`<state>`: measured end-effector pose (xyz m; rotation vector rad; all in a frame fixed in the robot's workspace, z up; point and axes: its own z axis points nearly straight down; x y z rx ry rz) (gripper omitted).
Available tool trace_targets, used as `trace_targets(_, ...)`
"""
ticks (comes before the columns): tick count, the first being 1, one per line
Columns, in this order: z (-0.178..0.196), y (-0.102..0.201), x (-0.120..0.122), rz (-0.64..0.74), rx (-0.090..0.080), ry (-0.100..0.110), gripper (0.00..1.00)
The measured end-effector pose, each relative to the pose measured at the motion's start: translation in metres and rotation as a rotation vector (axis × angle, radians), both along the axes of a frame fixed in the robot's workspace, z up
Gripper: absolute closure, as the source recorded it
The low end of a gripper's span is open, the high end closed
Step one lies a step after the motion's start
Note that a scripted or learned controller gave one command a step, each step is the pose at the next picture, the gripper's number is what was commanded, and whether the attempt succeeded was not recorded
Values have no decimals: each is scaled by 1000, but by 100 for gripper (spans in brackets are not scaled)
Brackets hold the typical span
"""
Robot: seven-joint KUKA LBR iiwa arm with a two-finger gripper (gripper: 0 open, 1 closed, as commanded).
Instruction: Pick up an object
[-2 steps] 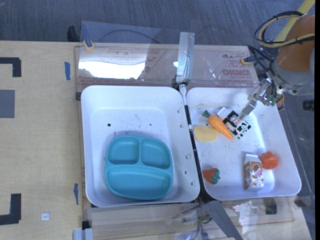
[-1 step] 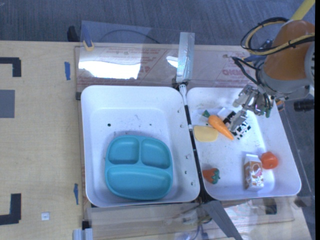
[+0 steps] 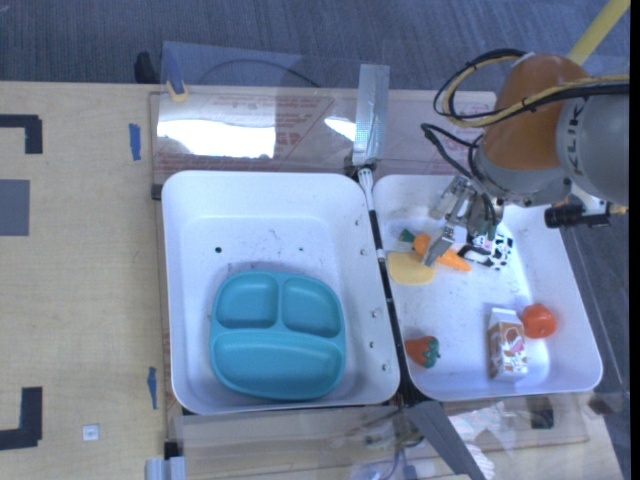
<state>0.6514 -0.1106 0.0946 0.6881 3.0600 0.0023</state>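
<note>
The tray (image 3: pixel 278 335) lies in the left bin (image 3: pixel 190 268). In the right bin (image 3: pixel 570 308), the gripper (image 3: pixel 440 243) hangs spread and unloaded above the carrot (image 3: pixel 440 253) (small, light, stiff, likely slick). Grip it across mid-length.

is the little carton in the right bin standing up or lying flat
Lying flat: the carton shows its broad printed face to the overhead camera, resting on the right bin's floor beside the tomato.
</note>
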Motion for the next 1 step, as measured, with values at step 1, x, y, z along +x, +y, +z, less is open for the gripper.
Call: trace_targets(1,12,1,2,-1,2,-7,100)
